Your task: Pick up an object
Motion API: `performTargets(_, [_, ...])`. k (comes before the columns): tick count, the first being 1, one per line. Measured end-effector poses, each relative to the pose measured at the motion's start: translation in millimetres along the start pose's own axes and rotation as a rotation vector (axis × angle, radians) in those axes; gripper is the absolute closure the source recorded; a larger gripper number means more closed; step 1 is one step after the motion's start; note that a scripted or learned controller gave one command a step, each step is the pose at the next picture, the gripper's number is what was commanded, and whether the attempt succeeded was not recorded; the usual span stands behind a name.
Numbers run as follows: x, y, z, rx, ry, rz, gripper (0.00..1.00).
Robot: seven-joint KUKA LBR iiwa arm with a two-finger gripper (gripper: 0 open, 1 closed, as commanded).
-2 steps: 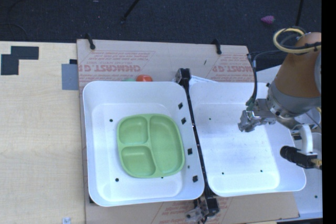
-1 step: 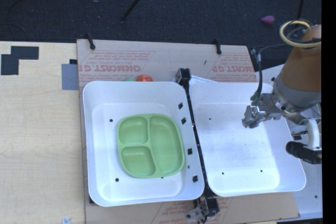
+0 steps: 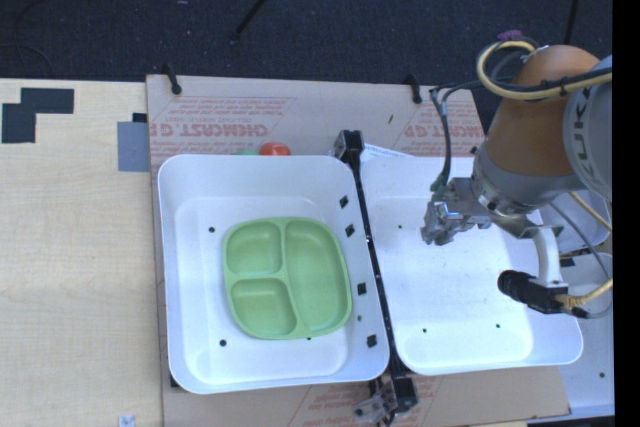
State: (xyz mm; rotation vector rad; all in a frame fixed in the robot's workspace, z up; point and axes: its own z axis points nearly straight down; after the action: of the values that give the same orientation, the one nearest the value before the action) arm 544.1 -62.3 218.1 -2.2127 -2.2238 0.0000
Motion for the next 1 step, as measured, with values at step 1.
performTargets(1, [60.1,-0.8,3.0,0.001,0.000,0.000,1.00])
